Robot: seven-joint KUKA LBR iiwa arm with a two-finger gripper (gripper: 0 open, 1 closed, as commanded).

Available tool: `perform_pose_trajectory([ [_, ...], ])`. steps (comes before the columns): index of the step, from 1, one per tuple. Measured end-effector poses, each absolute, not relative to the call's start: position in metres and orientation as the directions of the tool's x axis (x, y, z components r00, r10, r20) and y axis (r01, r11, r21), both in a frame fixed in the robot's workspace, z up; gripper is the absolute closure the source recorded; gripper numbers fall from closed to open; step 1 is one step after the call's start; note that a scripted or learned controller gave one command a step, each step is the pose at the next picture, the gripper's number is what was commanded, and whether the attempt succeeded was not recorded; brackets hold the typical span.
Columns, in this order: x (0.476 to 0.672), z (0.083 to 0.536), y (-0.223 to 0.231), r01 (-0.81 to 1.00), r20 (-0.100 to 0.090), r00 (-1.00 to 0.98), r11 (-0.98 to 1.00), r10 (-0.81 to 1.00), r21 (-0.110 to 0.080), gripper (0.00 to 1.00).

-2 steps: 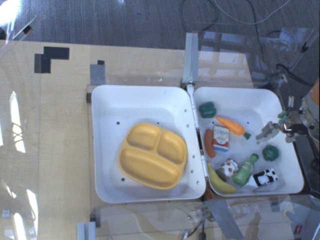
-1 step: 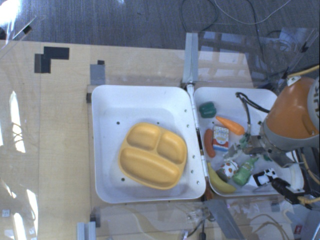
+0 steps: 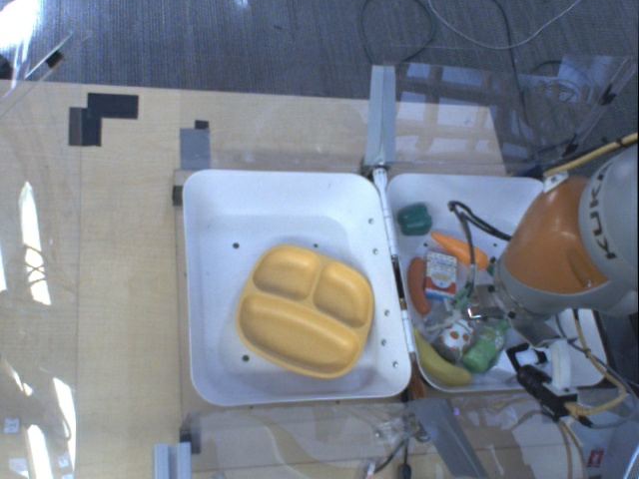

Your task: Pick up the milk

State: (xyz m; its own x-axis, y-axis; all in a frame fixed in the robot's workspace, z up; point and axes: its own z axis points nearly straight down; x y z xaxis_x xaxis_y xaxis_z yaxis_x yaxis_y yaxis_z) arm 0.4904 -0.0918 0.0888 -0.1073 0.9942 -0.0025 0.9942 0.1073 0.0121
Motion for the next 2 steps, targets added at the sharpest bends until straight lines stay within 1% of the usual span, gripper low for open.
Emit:
perform_pose_trajectory([
  [1, 0.493, 0.101, -0.091, 0.994, -0.003, -0.109, 0.109, 0.994, 0.020, 1.00],
  [2, 0.489, 0.296, -0.098, 0.998, -0.002, -0.061, 0.061, 0.998, 0.008, 1.00],
])
